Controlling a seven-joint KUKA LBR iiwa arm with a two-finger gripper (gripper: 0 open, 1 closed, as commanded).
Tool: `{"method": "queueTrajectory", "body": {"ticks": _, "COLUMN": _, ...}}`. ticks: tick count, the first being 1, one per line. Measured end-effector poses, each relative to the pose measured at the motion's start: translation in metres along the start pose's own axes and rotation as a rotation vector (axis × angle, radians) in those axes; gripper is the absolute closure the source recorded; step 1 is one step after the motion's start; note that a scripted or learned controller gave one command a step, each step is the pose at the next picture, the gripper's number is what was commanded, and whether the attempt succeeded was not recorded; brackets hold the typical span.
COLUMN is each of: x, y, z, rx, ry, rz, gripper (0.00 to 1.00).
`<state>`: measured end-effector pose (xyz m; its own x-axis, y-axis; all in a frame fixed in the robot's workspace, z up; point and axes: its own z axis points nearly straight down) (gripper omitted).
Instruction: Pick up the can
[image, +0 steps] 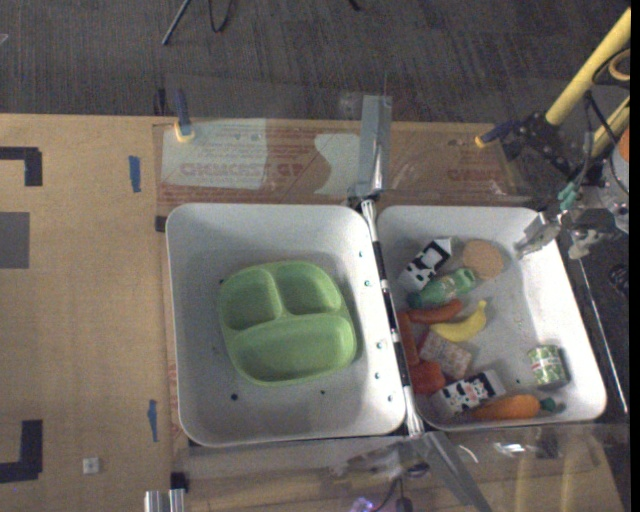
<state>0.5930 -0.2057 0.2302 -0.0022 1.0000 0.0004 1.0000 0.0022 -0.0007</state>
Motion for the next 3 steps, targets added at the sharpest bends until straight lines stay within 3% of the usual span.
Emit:
{"method": "queueTrajectory", "body": {"ticks": 1, "x": -0.015, "y": -0.084, "z": 0.101, "rx": 0.003, "ry": 0.005, "rz": 0.035, "gripper": 0.0}}
{"method": "queueTrajectory", "body": {"ticks": 2, "x": -0.005, "y": -0.107, "z": 0.141, "rx": -0.011, "ry": 0.01, "rz": -0.029, "gripper": 0.0}}
{"method": "queueTrajectory", "body": {"ticks": 3, "x": -0.01, "y": -0.108, "z": 0.132, "rx": -0.013, "ry": 0.001, "rz": -0.023, "gripper": 1.0}}
